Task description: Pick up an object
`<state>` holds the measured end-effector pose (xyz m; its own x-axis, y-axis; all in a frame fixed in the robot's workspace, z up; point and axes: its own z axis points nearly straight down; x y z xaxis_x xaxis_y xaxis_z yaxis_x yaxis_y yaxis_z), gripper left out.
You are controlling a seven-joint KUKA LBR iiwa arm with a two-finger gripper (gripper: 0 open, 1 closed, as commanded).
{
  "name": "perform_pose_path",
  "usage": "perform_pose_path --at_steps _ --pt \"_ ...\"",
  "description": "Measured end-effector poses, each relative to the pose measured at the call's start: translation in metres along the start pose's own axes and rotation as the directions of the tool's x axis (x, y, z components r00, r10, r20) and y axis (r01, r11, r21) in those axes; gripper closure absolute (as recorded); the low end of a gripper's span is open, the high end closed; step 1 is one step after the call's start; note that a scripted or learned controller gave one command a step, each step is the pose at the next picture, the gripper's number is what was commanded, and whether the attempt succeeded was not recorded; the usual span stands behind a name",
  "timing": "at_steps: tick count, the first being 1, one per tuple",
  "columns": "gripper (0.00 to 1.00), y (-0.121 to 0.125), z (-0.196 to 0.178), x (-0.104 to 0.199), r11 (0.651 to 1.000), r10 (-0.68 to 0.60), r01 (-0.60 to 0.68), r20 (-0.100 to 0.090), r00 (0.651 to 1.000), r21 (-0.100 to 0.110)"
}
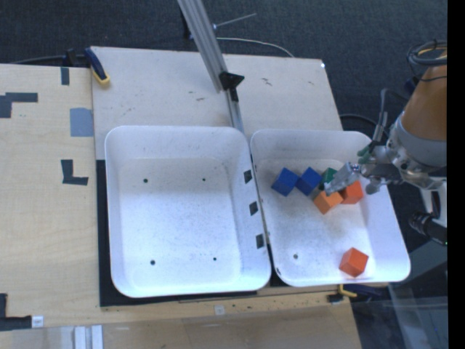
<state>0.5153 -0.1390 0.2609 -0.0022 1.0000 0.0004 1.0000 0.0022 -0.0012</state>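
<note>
Two blue cubes (296, 181), orange blocks (354, 261), white speckled bins (182, 217), grey-and-orange arm (425, 122).

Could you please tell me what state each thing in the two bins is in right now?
Left white plastic bin: holds no blocks.
Right white plastic bin: holds all the blocks.
Two blue cubes: resting side by side.
Two orange cubes: clustered beneath the end effector.
Lone orange cube: apart, near front rim.

A robotics lab is showing here: two white bins (182, 217) are sitting on a taped plywood bench (43, 195), an aluminium rail (203, 35) is crossing the upper centre, and cables are trailing over dark carpet (349, 20).
</note>
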Motion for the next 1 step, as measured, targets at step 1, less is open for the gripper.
perform_pose_path --at_steps 1 --pt "0.00 0.0522 0.0933 0.0263 1.000 -0.002 0.002 -0.001 1.000 0.006"
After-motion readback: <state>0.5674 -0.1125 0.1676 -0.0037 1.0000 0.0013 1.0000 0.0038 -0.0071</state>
